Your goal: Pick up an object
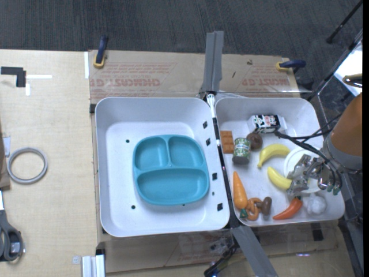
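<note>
At the far left, on the counter (pixel 52 212), lies a grey ring (pixel 26 165), probably a roll of tape, and below it a pair of scissors (pixel 10 244) is at the edge. A small black bracket (pixel 16 75) is near the top left corner.

The left bin (pixel 109 154) holds a blue divided plate (pixel 171 169), which lies flat in the middle of it, with two small compartments on the far side and one long compartment on the near side.

The right bin (pixel 230 111) holds many small things. Close to its left wall is an orange block (pixel 227 142), and just beside it a small green can (pixel 242 149) with a brown piece (pixel 254 139) touching its upper right. Below them a carrot (pixel 239 190) lies along the left wall, and a brown pretzel-like toy (pixel 259 208) is near its lower end. At the far side lies a black and white carton (pixel 266 122). Two bananas are in the middle: the upper banana (pixel 272 153) and the lower banana (pixel 278 178). A red chili pepper (pixel 289 208) lies near the front wall.

The end effector (pixel 304 175) is low over the right part of this bin, just beside the lower banana and above the chili pepper. I cannot tell if it is spread or pressed together.
</note>
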Available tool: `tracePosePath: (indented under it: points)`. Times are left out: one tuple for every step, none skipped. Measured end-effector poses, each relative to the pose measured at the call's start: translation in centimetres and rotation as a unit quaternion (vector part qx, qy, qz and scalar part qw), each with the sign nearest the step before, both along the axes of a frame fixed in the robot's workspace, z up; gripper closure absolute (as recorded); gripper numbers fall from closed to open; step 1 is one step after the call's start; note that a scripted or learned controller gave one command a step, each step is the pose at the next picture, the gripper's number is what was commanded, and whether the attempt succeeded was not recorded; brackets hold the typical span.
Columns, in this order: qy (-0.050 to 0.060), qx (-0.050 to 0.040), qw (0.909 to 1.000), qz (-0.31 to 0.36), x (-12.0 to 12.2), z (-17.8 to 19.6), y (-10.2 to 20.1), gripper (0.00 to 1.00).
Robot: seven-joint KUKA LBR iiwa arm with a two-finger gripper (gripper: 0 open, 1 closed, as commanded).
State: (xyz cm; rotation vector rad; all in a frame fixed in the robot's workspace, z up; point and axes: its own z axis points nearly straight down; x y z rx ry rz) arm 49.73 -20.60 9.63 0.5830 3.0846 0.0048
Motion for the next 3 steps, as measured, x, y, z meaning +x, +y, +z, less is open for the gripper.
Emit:
tracePosePath:
  points:
    - [0.001,-0.0001,0.9779,-0.209,-0.7,-0.4,2.7,1.00]
    - [0.001,-0.0008,0.9427,-0.334,7.4,-0.4,4.2,1.00]
    - [0.001,-0.0015,0.9299,-0.368,11.4,10.4,7.8,1.00]
